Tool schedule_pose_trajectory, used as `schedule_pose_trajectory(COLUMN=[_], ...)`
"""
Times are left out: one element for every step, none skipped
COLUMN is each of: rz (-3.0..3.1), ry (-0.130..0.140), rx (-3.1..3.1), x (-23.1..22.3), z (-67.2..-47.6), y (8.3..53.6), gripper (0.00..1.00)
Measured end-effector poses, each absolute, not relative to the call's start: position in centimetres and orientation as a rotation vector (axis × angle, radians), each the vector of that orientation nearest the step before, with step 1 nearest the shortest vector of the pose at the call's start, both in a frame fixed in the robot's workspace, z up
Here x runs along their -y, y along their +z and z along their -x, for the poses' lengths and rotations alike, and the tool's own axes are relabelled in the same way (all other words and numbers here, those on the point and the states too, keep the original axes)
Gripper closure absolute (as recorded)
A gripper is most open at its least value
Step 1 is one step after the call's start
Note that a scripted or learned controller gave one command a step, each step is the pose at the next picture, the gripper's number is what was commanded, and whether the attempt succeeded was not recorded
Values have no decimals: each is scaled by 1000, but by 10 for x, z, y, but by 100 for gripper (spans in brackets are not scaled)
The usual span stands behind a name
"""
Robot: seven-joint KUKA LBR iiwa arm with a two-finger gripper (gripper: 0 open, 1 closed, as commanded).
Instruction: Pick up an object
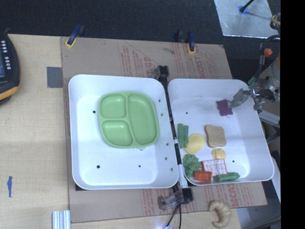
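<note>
The right bin [248,142] holds several toy foods: a purple piece [224,107], a bread slice [215,136], a yellow lemon [195,143], a green pickle [183,131], a leafy green [191,163], a red piece [202,176], a red-and-white packet [214,166], a green bean pod [226,177] and a small yellow piece [218,153]. My gripper [247,103] hangs over that bin's far right corner, open. One fingertip [236,100] is just right of the purple piece. Nothing sits between the fingers.
In the left bin [83,166] lies a green divided plate [128,119]. A toy croissant [220,211] rests on the board below the right bin. An orange-edged pendant [7,70] is at the far left. Clamps [190,43] hold the board's far edge.
</note>
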State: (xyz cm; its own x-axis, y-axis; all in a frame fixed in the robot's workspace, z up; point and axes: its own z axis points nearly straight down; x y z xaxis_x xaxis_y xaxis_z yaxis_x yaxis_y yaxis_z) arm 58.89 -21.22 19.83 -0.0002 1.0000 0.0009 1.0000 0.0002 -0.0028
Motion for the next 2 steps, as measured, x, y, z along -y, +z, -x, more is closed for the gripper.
schedule_pose_trajectory(rz=[2209,2219], ry=[7,5], rx=[2228,2218], x=[209,213], z=[-637,-549], y=[86,161], gripper=[0,0])
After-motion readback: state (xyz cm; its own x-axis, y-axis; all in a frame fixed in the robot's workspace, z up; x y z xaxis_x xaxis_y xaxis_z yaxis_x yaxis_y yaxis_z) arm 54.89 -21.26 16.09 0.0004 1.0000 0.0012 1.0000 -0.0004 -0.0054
